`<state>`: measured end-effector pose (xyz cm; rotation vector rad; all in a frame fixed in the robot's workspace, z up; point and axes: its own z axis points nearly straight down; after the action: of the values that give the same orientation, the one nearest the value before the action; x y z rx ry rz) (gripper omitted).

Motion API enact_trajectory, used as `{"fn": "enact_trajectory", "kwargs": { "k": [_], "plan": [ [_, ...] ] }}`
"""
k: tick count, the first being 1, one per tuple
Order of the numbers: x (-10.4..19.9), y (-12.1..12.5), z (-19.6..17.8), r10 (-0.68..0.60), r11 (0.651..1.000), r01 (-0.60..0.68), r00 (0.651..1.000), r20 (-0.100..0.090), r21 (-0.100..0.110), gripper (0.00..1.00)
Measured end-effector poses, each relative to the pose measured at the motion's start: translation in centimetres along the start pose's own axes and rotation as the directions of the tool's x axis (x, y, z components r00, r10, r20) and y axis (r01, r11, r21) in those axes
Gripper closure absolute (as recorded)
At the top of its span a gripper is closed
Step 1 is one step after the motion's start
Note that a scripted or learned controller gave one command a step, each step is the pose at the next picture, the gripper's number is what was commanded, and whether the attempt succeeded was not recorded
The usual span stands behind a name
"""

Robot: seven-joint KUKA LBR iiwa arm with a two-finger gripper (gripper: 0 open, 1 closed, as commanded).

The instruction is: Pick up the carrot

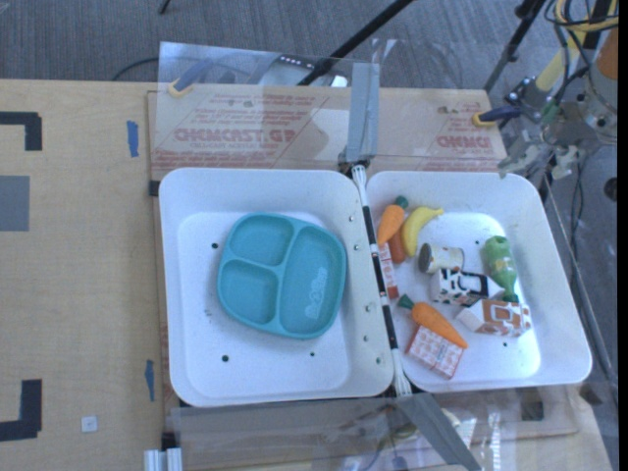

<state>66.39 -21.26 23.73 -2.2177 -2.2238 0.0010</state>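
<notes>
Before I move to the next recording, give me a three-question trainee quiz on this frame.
1. True or false: the teal divided plate sits in the left bin.
2. Multiple choice: what lies directly beside the upper carrot near the right bin's left wall? A) the yellow banana B) a blue cup C) a spoon
3. Fill in: the lower carrot lies just above the checkered ____ packet.

Key: 1 true; 2 A; 3 red.

Even, bright light; soft shadows, slight blur
</notes>
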Motion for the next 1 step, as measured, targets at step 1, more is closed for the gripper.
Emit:
{"fn": "enact_trajectory", "kwargs": {
  "k": [1],
  "plan": [
    [3.95, 0.35, 14.12, 0.092, 0.996, -0.092, 0.996, 0.001, 0.000, 0.00]
  ]
}}
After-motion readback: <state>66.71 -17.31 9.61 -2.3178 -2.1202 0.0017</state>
